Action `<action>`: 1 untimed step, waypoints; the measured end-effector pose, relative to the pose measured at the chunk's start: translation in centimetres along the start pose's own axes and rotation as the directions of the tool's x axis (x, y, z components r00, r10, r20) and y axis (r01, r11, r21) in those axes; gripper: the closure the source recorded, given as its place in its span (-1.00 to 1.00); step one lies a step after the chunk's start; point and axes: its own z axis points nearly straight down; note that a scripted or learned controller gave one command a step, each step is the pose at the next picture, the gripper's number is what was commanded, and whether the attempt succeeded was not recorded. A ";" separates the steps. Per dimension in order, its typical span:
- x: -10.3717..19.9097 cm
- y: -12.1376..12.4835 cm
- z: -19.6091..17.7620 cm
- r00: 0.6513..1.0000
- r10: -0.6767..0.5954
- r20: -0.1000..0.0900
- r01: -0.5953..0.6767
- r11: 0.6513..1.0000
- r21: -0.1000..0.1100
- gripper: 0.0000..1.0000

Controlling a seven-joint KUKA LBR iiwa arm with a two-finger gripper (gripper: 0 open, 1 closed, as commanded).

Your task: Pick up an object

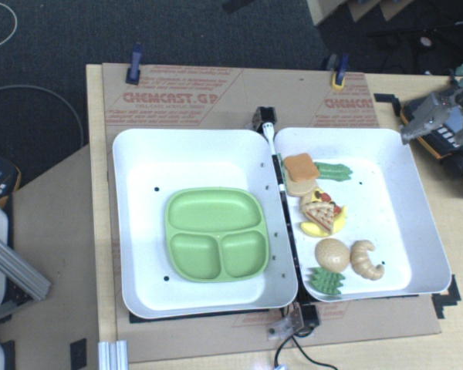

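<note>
Camera view, top down at a slant: cardboard-covered bench [216, 91] with printed red lettering, held by a blue clamp [133, 64] at top left and a yellow-and-blue clamp [339, 72] at top right. Two white bins sit side by side and touch along the middle seam.

Left bin [139, 206] holds a green three-compartment tray [216, 233], flat, roughly centred, nothing in its compartments.

Right bin [393, 199] holds all the toy food, bunched toward its left half: tan bread slice [300, 173] at the top, green leafy piece [333, 172] just to its right and touching it, pizza slice [321, 206] below with a yellow banana-like piece [326, 223] against its lower edge. Further down, round tan bun [332, 254], croissant [366, 259] just beside it on the right, and a second green leafy piece [326, 282] at the bin's bottom rim, partly under the bun.

Arm end [440, 118] sits at the right edge, above the right bin's top right corner, well apart from every item. Gripper detail is too blurred there, so finger state: can't tell. Nothing visibly held.
</note>
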 end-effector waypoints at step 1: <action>-0.2 0.0 -0.3 1.000 0.005 0.001 -0.005 1.000 0.012 1.00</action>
